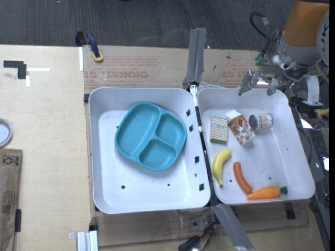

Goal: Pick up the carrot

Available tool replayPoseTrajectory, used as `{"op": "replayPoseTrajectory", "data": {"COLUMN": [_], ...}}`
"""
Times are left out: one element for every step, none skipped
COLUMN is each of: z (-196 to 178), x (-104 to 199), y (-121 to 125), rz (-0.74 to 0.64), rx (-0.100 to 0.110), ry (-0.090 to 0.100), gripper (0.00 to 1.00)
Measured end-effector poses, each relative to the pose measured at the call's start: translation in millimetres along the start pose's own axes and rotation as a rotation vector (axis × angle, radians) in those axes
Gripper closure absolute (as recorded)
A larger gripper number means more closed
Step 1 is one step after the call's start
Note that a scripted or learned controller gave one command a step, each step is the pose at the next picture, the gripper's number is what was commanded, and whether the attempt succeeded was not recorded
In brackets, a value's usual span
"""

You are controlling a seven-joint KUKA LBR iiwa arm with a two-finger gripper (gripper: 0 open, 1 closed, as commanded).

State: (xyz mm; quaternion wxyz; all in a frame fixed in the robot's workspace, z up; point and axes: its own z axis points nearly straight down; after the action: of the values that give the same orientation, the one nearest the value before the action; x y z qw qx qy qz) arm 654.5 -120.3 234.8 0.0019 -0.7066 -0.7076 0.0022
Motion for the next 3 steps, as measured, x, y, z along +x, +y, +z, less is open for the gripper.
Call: {"op": "replayPoseTrajectory", "data": {"z": [24,105,117], "x": [-39,-93,-101], "y": [-71,-134,-176], "rz": [-0.391,-0.435,-0.767], "rx": [-0.002,-0.002,-0.003], "ry": [0.000,0.001,0.002], "gripper": [0.00,0.00,0.00]}}
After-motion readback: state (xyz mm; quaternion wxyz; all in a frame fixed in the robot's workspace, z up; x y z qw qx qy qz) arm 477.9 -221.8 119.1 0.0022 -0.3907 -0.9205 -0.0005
